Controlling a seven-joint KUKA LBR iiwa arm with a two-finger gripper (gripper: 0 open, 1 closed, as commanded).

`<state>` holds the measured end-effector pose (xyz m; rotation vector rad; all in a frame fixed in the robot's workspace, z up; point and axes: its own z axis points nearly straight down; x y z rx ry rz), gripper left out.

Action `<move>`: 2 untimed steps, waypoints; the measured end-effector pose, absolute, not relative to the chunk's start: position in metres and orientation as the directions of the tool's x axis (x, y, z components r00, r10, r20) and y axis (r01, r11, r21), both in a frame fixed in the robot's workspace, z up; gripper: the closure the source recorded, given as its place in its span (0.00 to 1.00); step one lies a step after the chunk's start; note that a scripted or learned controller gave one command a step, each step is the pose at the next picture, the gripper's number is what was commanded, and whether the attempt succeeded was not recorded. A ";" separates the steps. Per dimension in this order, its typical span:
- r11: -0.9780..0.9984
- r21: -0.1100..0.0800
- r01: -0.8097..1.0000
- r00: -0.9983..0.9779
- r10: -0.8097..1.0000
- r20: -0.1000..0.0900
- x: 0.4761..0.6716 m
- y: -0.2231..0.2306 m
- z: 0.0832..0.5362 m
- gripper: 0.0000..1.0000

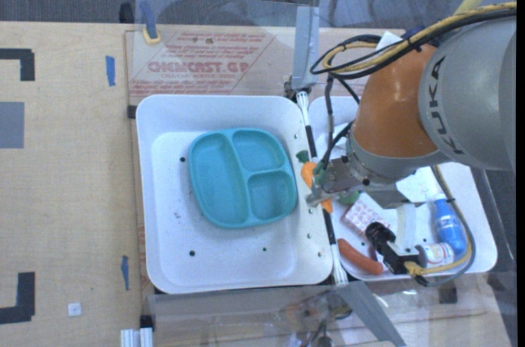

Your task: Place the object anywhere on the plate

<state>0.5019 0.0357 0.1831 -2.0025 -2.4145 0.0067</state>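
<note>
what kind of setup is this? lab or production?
Most likely a research lab's robot test bench, not production. A grey KUKA arm with an orange band reaches over two shallow white bins on a plywood benchtop marked with blue tape; a turquoise divided plastic plate sits in the left bin.

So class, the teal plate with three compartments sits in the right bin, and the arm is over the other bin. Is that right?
Not quite. The camera view shows the teal plate in the left bin; the arm is over the right bin.
</note>
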 end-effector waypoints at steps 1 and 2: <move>0.218 -0.003 0.976 -0.218 0.976 -0.001 0.551 0.112 0.155 1.00; 0.219 -0.002 0.976 -0.219 0.976 -0.001 0.551 0.112 0.155 0.00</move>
